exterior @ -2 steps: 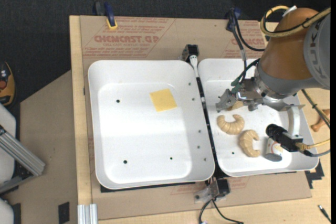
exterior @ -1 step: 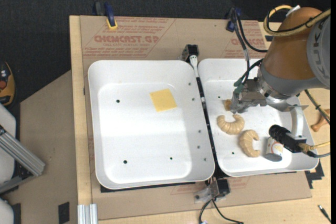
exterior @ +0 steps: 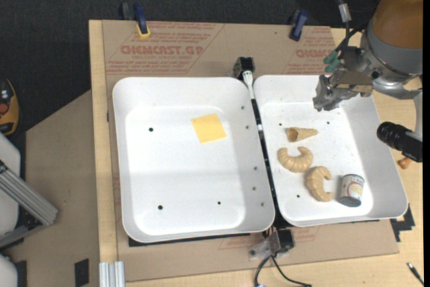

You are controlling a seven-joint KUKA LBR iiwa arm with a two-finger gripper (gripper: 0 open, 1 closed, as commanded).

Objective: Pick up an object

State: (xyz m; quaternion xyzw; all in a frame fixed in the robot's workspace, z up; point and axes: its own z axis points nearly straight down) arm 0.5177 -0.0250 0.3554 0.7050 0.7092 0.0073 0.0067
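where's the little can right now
The can lies in the right bin, near its front right corner, just right of the nearer croissant.

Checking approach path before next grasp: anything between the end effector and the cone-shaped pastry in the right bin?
Nothing visible. The end effector hangs over the right bin, at its far end; the cone-shaped pastry lies nearer the camera on bare bin floor, apart from the two croissants.

L bin (exterior: pixel 127 144): cheese slice (exterior: pixel 209 128) | R bin (exterior: pixel 376 144): cone (exterior: pixel 300 134), 2 croissants (exterior: pixel 296 158), can (exterior: pixel 350 189) front-R
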